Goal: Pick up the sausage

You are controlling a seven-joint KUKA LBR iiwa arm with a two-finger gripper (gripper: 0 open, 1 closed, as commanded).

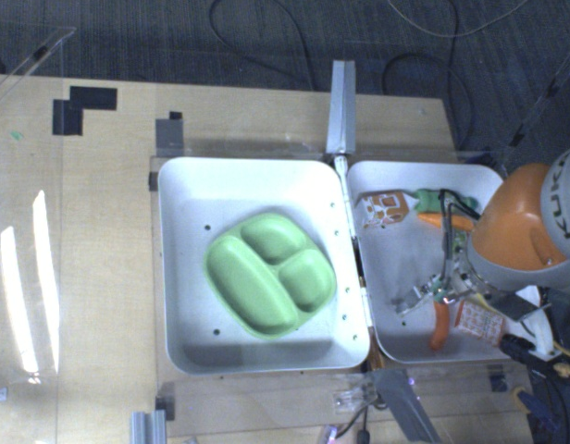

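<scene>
The sausage (439, 327) is a short orange-red piece lying near the front wall of the right bin (396, 257). It runs roughly front to back. My gripper (431, 294) hangs low in the right bin, just behind the sausage's far end and very close to it. The grey arm with its orange band (512, 229) covers the bin's right part. Whether the gripper touches the sausage I cannot tell.
A red-and-white packet (477, 320) lies just right of the sausage. At the back of the right bin lie a small printed carton (385, 208) and an orange-and-green toy vegetable (444, 213). The left bin (183, 248) holds a green divided plate (270, 273).
</scene>
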